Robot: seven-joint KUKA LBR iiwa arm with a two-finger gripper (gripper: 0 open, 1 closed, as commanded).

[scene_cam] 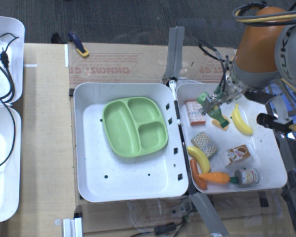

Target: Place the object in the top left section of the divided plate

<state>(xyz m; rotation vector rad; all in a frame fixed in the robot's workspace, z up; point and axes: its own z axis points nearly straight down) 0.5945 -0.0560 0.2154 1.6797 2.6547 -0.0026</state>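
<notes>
Even, bright overhead light, soft shadows, mild glare on white bins [84,132]

"UK" on arm [286,38] (letters cropped)

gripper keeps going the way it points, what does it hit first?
Probably the green object right under the gripper in the right bin; it may already be touching. Depth is unclear from this slant.

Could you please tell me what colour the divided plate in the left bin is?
Light green; the divided plate shows clearly in the camera view.
</notes>
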